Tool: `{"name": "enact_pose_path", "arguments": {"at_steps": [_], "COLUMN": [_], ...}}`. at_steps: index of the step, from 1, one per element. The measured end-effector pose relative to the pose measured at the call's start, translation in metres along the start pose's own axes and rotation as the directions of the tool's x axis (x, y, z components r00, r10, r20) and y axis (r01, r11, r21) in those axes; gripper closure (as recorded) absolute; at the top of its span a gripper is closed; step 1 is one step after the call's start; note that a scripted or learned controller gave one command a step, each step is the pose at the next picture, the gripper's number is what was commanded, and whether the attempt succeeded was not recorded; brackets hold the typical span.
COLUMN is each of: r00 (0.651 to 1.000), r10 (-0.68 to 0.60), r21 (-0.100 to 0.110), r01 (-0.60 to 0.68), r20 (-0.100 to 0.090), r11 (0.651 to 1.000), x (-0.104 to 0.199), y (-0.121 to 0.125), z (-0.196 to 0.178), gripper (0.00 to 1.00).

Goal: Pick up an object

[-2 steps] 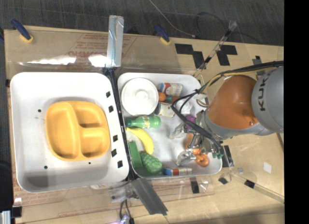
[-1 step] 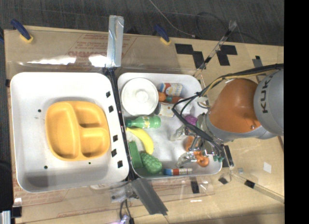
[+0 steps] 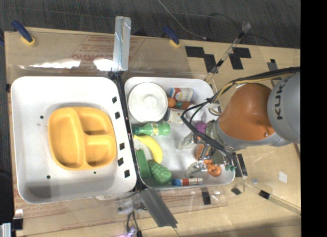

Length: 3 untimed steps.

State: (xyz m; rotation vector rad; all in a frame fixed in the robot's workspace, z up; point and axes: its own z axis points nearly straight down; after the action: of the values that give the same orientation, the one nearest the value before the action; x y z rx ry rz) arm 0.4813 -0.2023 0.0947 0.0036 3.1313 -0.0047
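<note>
Camera view has the grey-and-orange arm [image 3: 245, 116] reaching in from the right, with its pincer [image 3: 207, 162] down in the lower right corner of the right bin [image 3: 204, 85]. There's a small orange object [image 3: 213, 169] right under the tip, touching or nearly so, but I honestly can't tell whether the pincer is spread or pinched on it — cables and the wrist cover too much.

Other stuff in that bin: a white bowl [image 3: 148, 101] at the top left, a small bottle with an orange cap [image 3: 180, 95] beside it, a green bottle [image 3: 152, 129], a banana [image 3: 152, 148], a bumpy green toy [image 3: 159, 172] and a marker-like stick [image 3: 188, 181] along the bottom wall. The left bin [image 3: 25, 128] just holds a yellow divided tray [image 3: 82, 138].

What could go wrong, I'd guess: the orange thing sits close to the bin wall, so one finger could catch on the wall and the piece could squirt out sideways. Those loose cables near the purple object [image 3: 201, 127] could also snag — or drag a neighbour along on the lift.
</note>
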Motion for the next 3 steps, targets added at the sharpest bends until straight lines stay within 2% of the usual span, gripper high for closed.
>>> {"name": "enact_pose_path", "arguments": {"at_steps": [1,2,3], "r00": [1.000,1.000,0.976], "r10": [-0.014,-0.022,0.220], "r21": [0.000,0.000,0.001], "r01": [0.014,0.022,-0.220], "r20": [0.002,0.003,-0.001], "r11": [1.000,1.000,0.976], "x": [0.000,-0.002,-0.018], "y": [-0.005,-0.004,0.003], "z": [0.000,-0.010,-0.135], "gripper": [0.00,1.00,1.00]}}
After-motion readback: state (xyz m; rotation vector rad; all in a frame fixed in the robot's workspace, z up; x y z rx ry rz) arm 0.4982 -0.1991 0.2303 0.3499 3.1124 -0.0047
